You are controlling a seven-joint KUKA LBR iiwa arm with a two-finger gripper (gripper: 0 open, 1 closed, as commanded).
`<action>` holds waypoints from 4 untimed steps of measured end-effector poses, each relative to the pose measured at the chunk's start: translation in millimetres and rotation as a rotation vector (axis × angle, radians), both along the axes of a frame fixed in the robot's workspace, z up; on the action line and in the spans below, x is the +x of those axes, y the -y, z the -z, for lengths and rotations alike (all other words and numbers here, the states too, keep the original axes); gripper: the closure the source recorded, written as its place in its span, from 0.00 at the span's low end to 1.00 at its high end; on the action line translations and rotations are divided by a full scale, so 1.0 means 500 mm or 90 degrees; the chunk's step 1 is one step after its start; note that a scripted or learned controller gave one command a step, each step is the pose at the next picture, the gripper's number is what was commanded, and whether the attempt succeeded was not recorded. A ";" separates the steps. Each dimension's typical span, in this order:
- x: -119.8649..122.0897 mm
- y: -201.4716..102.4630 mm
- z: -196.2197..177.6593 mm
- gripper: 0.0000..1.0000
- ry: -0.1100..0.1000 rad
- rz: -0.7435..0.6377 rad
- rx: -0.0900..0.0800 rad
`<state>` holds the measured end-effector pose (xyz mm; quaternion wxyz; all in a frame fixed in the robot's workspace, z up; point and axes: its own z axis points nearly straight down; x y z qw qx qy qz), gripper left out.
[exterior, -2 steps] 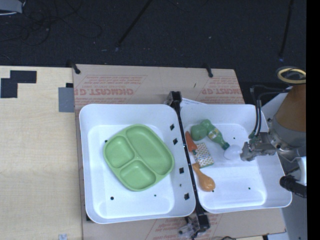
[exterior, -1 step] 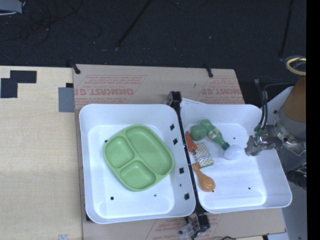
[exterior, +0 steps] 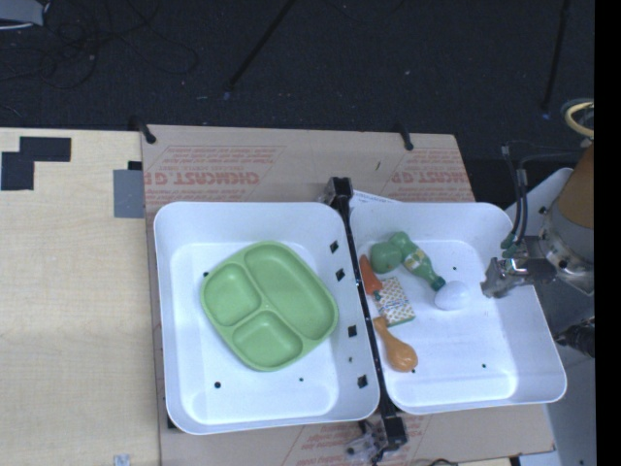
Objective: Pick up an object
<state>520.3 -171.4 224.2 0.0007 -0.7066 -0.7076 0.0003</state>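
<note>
Two white bins point(exterior: 184, 309), one green divided plate point(exterior: 269, 305), and five small objects point(exterior: 396, 301).

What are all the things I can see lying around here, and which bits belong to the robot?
White bins: two, side by side on the bench.
Divided plate: one, light green, three compartments, in the left bin.
Green bottle: one, lying in the right bin, near its upper left.
Orange piece: one, slim, by the right bin's left wall.
Patterned packet: one, pale with small print, below the bottle.
Tan-orange toy: one, rounded, below the packet.
White object: one, small, right of the bottle.
Cardboard sheet: one, brown, printed, under the bins.
Gripper: one, grey, at the right bin's right edge.
</note>
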 end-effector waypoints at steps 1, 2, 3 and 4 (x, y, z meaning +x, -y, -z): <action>0.042 -0.092 -0.007 1.00 0.000 0.000 0.000; 0.057 -0.196 0.013 1.00 -0.002 0.000 0.000; 0.083 -0.274 0.017 1.00 -0.001 0.001 0.000; 0.107 -0.362 0.029 1.00 -0.001 0.000 0.000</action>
